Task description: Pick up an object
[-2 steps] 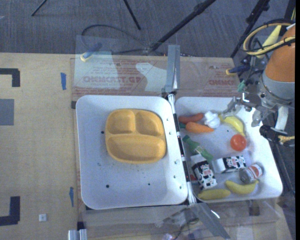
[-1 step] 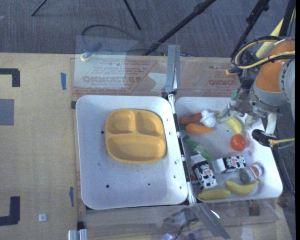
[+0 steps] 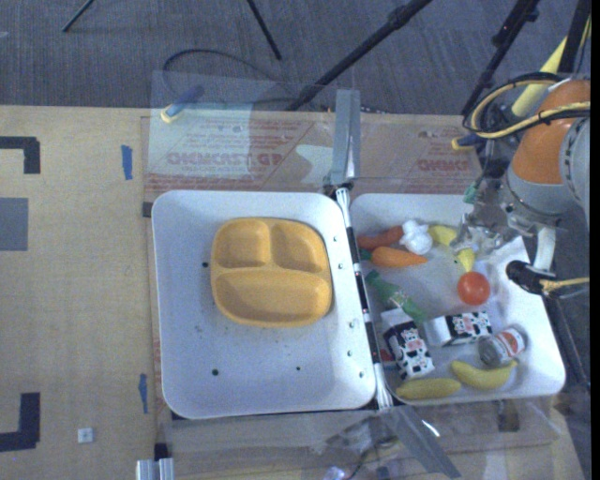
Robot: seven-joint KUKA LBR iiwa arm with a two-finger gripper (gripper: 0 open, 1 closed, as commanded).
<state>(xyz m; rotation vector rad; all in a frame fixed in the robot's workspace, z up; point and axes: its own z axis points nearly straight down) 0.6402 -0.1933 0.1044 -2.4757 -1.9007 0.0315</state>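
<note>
Toys crowd the right white bin [image 3: 548, 370]: a round red tomato [image 3: 474, 287], an orange carrot [image 3: 398, 257], two yellow bananas [image 3: 484, 375]. Above their far corner hangs the grey two-finger gripper [image 3: 480, 228]; I cannot tell its grip. A yellow divided plastic plate [image 3: 272, 271] occupies the left bin [image 3: 183, 328].

A pale wooden surface [image 3: 75, 309] is seen from above, running across the lower part of the view. Black angular marks [image 3: 26, 155] are set on it near the left edge, with a grey square patch [image 3: 11, 223] between them. Short strips of blue tape [image 3: 127, 161] are stuck to the wood. A sheet of clear plastic [image 3: 234, 131] is laid over brown cardboard at the back of the surface. Beyond it, a grey carpeted floor [image 3: 112, 47] is visible, crossed by thin black tripod legs [image 3: 262, 28] and a looping dark cable [image 3: 202, 58]. The lighting is even and soft.
</note>
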